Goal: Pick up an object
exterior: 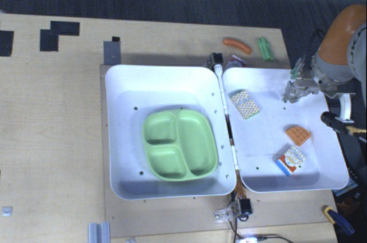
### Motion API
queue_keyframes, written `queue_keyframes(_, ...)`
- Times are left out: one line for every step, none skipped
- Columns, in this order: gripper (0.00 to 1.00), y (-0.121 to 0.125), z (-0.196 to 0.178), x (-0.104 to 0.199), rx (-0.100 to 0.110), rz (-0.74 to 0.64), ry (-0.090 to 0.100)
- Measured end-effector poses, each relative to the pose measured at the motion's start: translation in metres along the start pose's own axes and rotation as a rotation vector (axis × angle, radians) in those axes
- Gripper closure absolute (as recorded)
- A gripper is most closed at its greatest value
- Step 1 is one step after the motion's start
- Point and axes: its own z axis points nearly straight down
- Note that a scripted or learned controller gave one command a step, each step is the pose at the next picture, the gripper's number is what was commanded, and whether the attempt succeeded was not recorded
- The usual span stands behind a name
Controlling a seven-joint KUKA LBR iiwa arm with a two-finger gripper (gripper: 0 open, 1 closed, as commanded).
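Hovering over the far right part of the right bin [321,181], the tool [293,93] points down at the white floor of that bin, with the grey arm [344,58] and its orange band reaching in from the right; whether the tool is open or closed cannot be told from this view, and nothing is seen between its tips; the bin floor directly under it is bare.

Three loose things lie in the right bin: a patterned packet [245,104] near the far left corner, close to the divider between the bins; an orange waffle-like piece [298,134] near the middle, toward the right; a small white box with red and blue print [291,160] just in front of the orange piece, toward the near wall; all three lie apart from the tool, the orange piece being the nearest of them.

The left bin [123,121] holds a green divided tray [180,144] with three compartments, lying flat near its middle.

On the worktop [51,138] beyond the bins lie an orange sausage-shaped toy [237,45] and a green object [265,48], side by side but not touching, both outside the bins.
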Motion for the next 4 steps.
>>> queue_keyframes(0.00,0.000,0.000,0.001,0.000,-0.002,0.001)
queue_keyframes(0.00,-0.051,0.018,0.018,0.000,0.000,0.001)
queue_keyframes(0.00,-0.146,0.016,0.049,-0.002,0.000,0.001)
queue_keyframes(1.00,-0.144,0.004,0.049,-0.008,0.001,-0.001)
